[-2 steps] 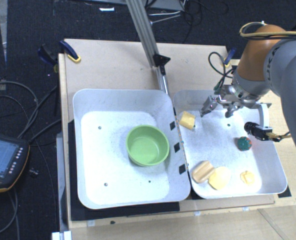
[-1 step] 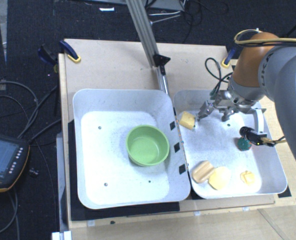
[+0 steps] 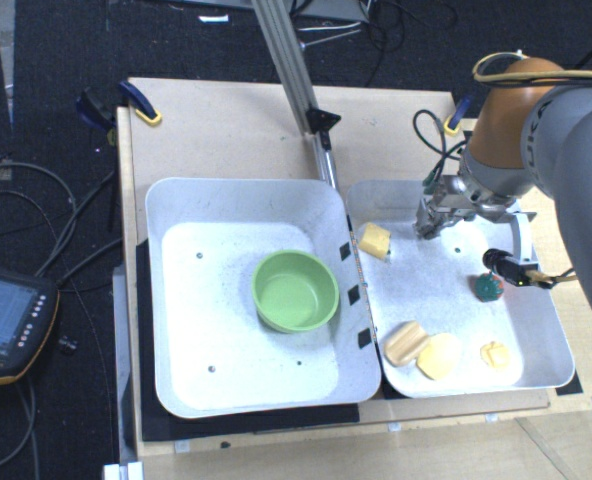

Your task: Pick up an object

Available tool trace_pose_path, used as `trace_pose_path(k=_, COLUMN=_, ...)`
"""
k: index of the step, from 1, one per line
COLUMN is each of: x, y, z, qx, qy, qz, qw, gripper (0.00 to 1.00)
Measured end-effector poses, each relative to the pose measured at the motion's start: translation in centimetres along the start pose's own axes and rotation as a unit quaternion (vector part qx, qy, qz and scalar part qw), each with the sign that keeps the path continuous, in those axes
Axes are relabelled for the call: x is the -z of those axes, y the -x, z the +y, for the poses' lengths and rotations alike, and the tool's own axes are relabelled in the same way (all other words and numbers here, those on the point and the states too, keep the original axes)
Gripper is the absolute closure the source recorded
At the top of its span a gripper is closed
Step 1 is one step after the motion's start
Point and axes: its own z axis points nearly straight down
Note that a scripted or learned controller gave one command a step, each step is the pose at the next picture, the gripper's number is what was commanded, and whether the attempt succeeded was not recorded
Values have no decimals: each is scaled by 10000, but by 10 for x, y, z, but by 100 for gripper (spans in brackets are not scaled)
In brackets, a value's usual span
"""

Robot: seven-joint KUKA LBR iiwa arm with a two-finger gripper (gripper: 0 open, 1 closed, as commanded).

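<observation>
Hovering at the right bin's (image 3: 536,363) 12 o'clock, claw (image 3: 431,223) state can't be told. Nearest target: yellow block (image 3: 375,240) at its 9 o'clock; descend centred, clear of the wall.

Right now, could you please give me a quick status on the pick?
Tool over right bin, far end, nothing seen in it. Nearest piece: yellow block by the divider, untouched. Green bowl in left bin.
</observation>
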Motion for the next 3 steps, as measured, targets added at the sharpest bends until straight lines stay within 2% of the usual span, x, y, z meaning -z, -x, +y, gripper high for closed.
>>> trace_pose_path(k=2, x=125, y=0, z=-1, qx=-1, qy=26, qz=-4, qw=10000, gripper=100)
trace_pose_path(k=3, x=156, y=0, z=0, qx=-3, qy=14, qz=-3, qw=10000, gripper=100)
